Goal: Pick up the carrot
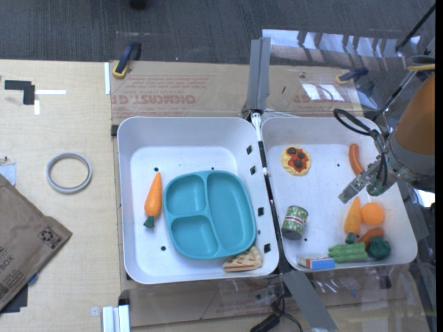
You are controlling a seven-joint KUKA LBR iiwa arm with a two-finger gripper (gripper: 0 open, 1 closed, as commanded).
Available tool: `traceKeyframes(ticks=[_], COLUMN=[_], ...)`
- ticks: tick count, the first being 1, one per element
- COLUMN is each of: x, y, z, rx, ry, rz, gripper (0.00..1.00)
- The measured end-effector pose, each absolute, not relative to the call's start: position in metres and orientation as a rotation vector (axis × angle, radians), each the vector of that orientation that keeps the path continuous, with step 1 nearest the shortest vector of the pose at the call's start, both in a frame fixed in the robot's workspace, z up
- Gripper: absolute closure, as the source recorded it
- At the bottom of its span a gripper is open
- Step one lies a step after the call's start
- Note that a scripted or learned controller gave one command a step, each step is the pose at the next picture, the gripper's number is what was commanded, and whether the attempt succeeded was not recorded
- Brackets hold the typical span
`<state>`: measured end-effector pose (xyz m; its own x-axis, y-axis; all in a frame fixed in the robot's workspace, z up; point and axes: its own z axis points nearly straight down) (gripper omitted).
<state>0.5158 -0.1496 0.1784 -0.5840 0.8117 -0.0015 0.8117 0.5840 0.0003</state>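
Near edge, left bin [128, 206]: a waffle piece [242, 261] at 5 o'clock of the teal divided plate [209, 214]; the carrot [153, 198] lies at the plate's 9 o'clock, tip up, well apart from the arm. Right bin [408, 251]: green vegetables [356, 250] and a small box [317, 262] along the near wall, a can [294, 221] at left, a second carrot [353, 216] beside an orange [372, 214]. End effector [357, 187] hovers above these; whether its fingers are spread cannot be told. Farther: pizza slice [296, 160], sausage [355, 159].
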Motion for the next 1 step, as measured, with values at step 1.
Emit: traceKeyframes(ticks=[1], x=[0.5157], y=[-0.1497], z=[0.1783], rx=[1.432], ry=[2.795], rz=[-0.001], gripper=[0.0])
